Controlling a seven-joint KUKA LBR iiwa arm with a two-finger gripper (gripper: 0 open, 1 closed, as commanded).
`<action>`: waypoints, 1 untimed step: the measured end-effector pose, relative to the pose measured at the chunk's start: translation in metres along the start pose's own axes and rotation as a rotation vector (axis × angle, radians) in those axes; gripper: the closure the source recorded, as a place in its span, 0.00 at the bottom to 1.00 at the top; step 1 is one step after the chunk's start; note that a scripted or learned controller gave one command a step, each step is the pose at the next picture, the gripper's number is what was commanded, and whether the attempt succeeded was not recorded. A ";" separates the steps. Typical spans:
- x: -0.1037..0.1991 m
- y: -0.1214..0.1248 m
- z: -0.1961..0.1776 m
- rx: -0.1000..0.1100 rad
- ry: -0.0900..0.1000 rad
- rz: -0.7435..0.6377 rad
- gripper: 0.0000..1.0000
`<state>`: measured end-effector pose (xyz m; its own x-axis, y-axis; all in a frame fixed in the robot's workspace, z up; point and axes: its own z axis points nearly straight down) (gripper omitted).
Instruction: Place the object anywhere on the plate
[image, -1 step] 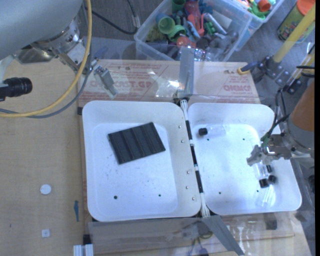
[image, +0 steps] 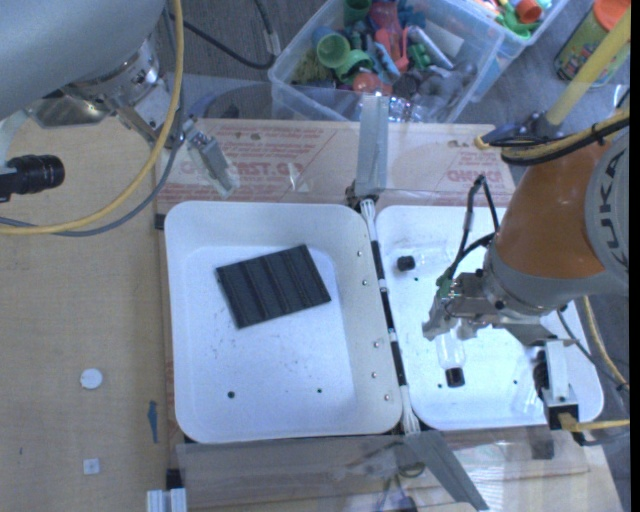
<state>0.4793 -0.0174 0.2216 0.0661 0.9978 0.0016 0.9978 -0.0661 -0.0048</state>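
Observation:
A dark grey ribbed plate (image: 273, 285) lies flat and slightly turned in the left bin (image: 200, 400), towards its back. In the right bin (image: 500, 405) sit two small black objects: one (image: 405, 264) near the back left, another (image: 454, 377) near the front middle. My gripper (image: 447, 335) hangs over the right bin, between these two pieces and just above the front one. Nothing shows as held in it. The grey and orange arm (image: 550, 240) covers much of the right bin's right side.
A metal divider (image: 385, 320) separates the two bins. A clear tub of colourful toys (image: 400, 50) stands behind the bench. Yellow cables (image: 150, 170) run across the back left. Small dark specks dot the left bin's floor.

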 end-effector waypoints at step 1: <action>0.069 -0.005 -0.006 -0.004 -0.002 -0.177 1.00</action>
<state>0.4794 0.0522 0.2275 -0.1104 0.9939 0.0000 0.9939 0.1104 -0.0003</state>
